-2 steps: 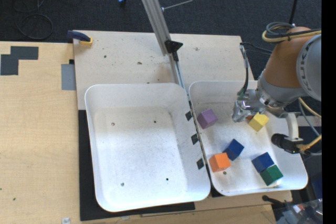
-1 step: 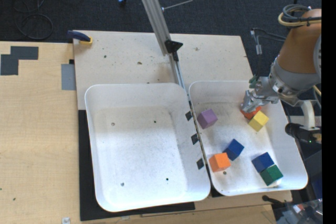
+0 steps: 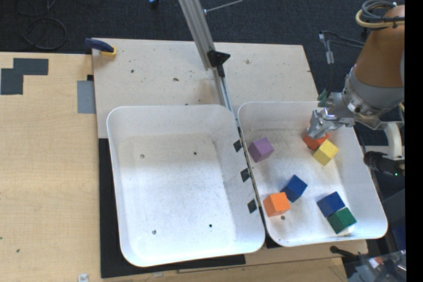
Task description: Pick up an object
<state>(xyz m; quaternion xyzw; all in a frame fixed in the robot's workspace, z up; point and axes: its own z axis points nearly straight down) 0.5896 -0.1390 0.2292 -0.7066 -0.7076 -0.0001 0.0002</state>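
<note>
Gripper (image 3: 320,129) is seen lowered onto a red-orange block (image 3: 313,141) in the right bin (image 3: 370,208), beside a yellow cube (image 3: 325,152); its grip cannot be told.

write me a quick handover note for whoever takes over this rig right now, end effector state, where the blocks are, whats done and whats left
End effector: low in the right bin, near its back right corner, right over a red-orange block. Grip cannot be confirmed from this view.

Blocks, all in the right bin: yellow block touching the red-orange one, purple block near the divider, blue block mid-bin, orange block beside it, another blue block with a green block at front right.

Done: arm is positioned at a block.
Left: nothing is visibly lifted; confirm the grasp and raise it.
</note>
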